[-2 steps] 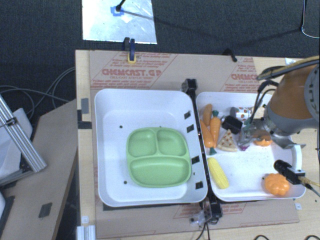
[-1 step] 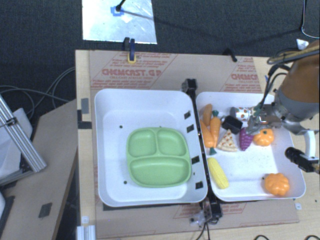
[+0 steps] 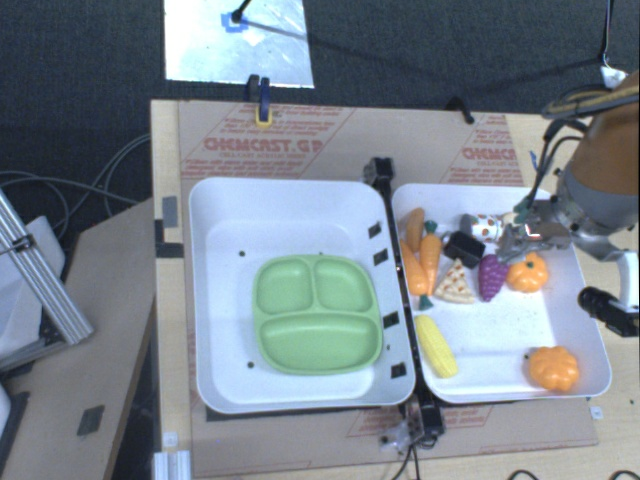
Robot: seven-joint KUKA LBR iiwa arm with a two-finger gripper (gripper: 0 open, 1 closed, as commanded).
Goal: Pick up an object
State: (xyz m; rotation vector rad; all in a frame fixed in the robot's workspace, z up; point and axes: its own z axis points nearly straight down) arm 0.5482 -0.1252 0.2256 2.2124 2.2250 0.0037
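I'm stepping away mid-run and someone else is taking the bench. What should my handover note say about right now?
Gripper: low over the right bin, at the back of the toy food pile; from above I cannot tell whether it grips anything.
Right bin: purple grapes and a small orange pumpkin just below the gripper, a carrot, a pizza slice, corn, and a larger pumpkin at the front right.
Left bin: holds a green divided plate.
Done: nothing visibly lifted.
Left: grasp one item and raise it.
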